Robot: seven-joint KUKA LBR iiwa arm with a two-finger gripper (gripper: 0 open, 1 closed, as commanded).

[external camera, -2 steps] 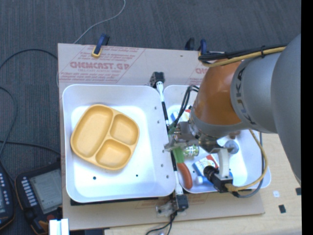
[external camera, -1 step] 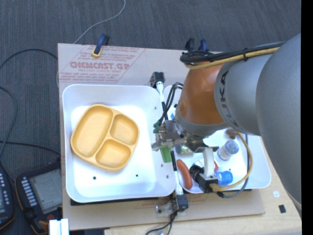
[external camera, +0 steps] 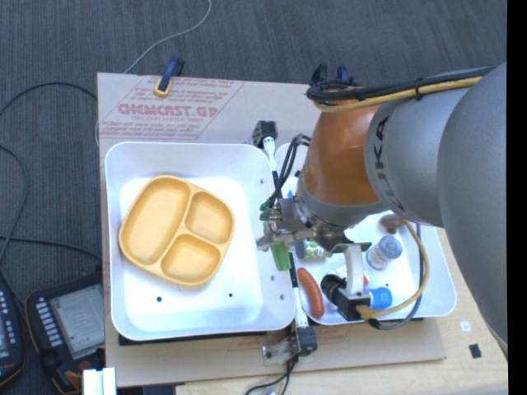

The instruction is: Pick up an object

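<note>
— How are the jaws sitting?
— Cannot tell; the gripper point(external camera: 284, 235) is hanging over the right bin's point(external camera: 440, 299) left edge.
— And the red sausage point(external camera: 310, 291)?
— Lying near the front-left corner, long axis running front to back

Bright, even light falls from above, and the left white bin point(external camera: 185, 156) nearly washes out, while the yellow divided plate point(external camera: 177, 230) in it casts only a soft, short shadow. The grey arm point(external camera: 445, 155), close to the lens, looks slightly soft; the dark carpet point(external camera: 66, 31) stays dim.
</note>
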